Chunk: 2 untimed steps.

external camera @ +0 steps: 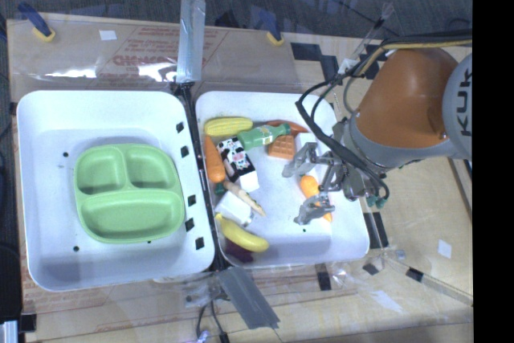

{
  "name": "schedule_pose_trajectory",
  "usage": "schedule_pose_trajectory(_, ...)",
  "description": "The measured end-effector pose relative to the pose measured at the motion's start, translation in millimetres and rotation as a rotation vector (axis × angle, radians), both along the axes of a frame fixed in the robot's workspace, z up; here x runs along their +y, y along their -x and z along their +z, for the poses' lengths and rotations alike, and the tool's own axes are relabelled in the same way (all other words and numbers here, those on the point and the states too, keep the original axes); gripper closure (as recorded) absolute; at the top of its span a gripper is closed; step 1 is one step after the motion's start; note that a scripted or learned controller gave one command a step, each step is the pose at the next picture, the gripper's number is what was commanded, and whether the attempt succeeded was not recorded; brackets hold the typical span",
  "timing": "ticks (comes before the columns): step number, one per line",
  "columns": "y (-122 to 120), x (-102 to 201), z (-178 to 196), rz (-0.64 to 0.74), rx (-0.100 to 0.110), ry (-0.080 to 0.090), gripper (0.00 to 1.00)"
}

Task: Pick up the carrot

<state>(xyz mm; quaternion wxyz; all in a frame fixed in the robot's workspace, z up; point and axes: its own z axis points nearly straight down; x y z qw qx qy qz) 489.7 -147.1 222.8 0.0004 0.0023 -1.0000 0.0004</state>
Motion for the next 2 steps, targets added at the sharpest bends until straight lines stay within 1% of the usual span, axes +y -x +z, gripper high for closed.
schedule_pose_trajectory(1, -52, -62, -109, -0.159, 0.005, -0.002, 0.0)
schedule_pose_trajectory(2, -56, -60, -95, -0.147, -0.004, 0.0, 1.0)
